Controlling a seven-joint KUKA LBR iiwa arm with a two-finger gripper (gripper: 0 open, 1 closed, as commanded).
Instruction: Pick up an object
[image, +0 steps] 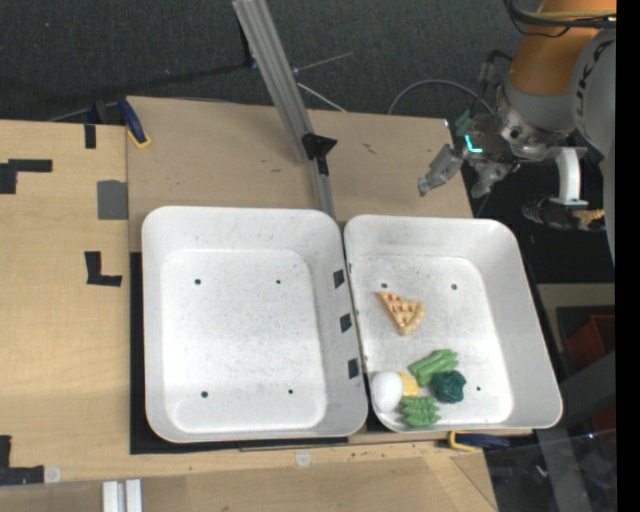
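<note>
The right bin (497, 262) holds a tan waffle-patterned wedge (401, 311) near its middle. At its front edge lie a white egg-shaped piece (386, 388), a small yellow piece (410, 383), a light green leafy piece (433, 364), a dark green lump (449, 386) and another green leafy piece (420, 410). My gripper (463, 176) hangs above the bench beyond the right bin's far edge, well clear of the objects. Its fingers (437, 173) stand apart with nothing between them.
The left bin (240, 320) sits beside the right one, joined along a hinged divider (345, 320). A grey metal pole (285, 90) slants over the bench toward the bins' far junction. Cables run behind the bench near the arm.
</note>
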